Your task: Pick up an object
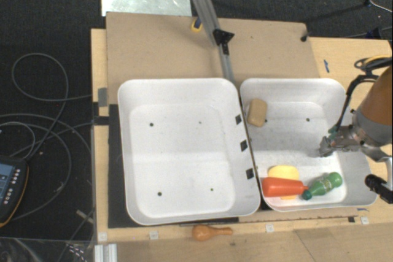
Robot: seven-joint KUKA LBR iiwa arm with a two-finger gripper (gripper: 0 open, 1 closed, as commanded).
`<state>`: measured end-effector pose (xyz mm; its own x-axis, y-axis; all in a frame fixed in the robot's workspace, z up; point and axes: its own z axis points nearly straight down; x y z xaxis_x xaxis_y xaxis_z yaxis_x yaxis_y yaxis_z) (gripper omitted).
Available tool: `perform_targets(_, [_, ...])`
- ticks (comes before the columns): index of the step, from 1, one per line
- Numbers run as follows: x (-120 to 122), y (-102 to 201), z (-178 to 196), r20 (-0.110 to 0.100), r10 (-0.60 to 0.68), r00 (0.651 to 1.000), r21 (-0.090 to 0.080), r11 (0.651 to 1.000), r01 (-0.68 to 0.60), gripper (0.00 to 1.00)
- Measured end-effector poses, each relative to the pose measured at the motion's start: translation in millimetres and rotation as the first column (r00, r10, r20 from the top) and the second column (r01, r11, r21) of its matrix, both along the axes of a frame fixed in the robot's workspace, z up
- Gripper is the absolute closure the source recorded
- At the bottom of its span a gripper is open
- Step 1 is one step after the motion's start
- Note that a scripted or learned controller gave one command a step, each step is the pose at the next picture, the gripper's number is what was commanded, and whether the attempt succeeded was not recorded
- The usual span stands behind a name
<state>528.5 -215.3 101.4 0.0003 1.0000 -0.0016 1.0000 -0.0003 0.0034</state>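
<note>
a bench seen from above at a slant, carrying two shallow white bins side by side. the left bin (pixel 178 150) shows bare white floor with a few small dark dots. the right bin (pixel 295 101) holds four things. a tan block (pixel 257 111) sits against its left wall, toward the far left corner. along its near edge lie three toys close together: a yellow rounded piece (pixel 285 172), an orange carrot-like piece (pixel 282 187) just in front of it and touching it, and a green bottle (pixel 322 185) lying on its side, its cap end meeting the orange piece's right tip.

the grey arm (pixel 376 108) comes in from the right edge of the bench, with an orange band above the wrist. its gripper (pixel 326 146) hangs low over the right side of the right bin, near the right wall, a little beyond the green bottle and apart from it. nothing is seen between its fingers; whether they are spread or closed cannot be told from this angle.

outside the bins, a tan pear-shaped object (pixel 210 231) lies on the bench's near edge, below the left bin's near right corner. a grey pole (pixel 206 6) slants down from the top to the gap between the bins. cables lie on the dark floor at left.
</note>
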Motion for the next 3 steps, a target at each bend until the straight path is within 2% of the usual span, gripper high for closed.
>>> perform_targets(2, [14,3,125,0.005,0.007,1.000,-0.002,1.000,-0.007,1.00])
perform_targets(3, [15,2,125,0.000,0.007,1.000,0.000,1.000,-0.007,1.00])
